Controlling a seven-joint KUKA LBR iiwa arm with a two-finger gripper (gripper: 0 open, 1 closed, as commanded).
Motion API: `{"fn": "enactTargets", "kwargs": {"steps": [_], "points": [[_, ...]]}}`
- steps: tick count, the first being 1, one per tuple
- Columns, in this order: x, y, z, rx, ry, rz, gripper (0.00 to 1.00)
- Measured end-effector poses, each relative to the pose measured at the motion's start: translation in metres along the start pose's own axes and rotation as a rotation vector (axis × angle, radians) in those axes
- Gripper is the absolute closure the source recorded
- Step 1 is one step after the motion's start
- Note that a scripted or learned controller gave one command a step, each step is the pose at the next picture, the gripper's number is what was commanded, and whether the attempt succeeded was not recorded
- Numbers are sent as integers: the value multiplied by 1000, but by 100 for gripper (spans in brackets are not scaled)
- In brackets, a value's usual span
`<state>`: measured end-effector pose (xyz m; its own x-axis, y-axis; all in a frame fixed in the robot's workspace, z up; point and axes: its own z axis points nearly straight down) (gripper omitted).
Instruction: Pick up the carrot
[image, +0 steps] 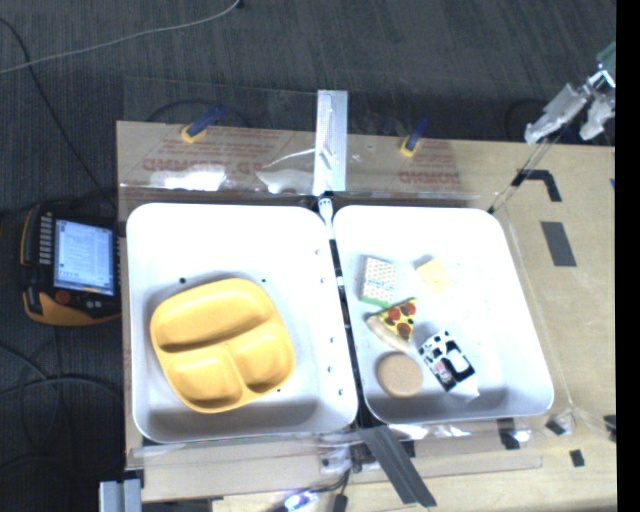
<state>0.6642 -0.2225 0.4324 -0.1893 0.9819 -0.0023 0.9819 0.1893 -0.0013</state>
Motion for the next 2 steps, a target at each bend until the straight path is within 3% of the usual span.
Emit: {"fn": "enactTargets", "kwargs": {"steps": [2], "points": [[7,7,1,4,-1,791,0]]}}
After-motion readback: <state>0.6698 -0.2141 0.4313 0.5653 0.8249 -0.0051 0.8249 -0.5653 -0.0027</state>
